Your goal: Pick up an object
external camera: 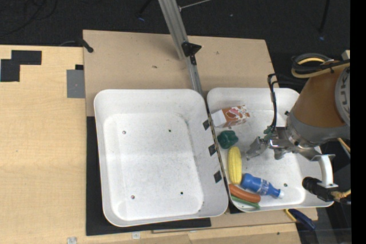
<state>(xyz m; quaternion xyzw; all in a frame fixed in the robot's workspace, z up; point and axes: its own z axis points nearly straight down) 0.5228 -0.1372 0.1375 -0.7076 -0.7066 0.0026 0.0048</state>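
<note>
Toys lie clustered along the left side of the right bin (289, 94), while the left bin (108, 106) beside it shows bare white floor. From where I stand, the grey arm with its orange band (320, 103) reaches in from three o'clock, and its gripper (260, 146) hangs low near the middle of the right bin. Its two fingers look spread apart, with nothing between them.

Just beside the gripper, toward nine o'clock, sits a small green toy (227, 138). Above that, at roughly eleven o'clock from the gripper, lies a red and white packet (233, 116). Toward seven o'clock lies a yellow corn cob (234, 164), lengthwise against the bin wall. Below it, at six o'clock, a blue bottle (260, 186) lies on its side, touching a red hot dog (245, 194) in the bin's near corner.

All of these look like light plastic play food, probably hollow and smooth, so likely to slip or roll. The corn cob seems the surest choice: stiff and ridged, best pinched across its narrow middle. The bottle, being round and glossy, may squirt out of a squeeze.
</note>
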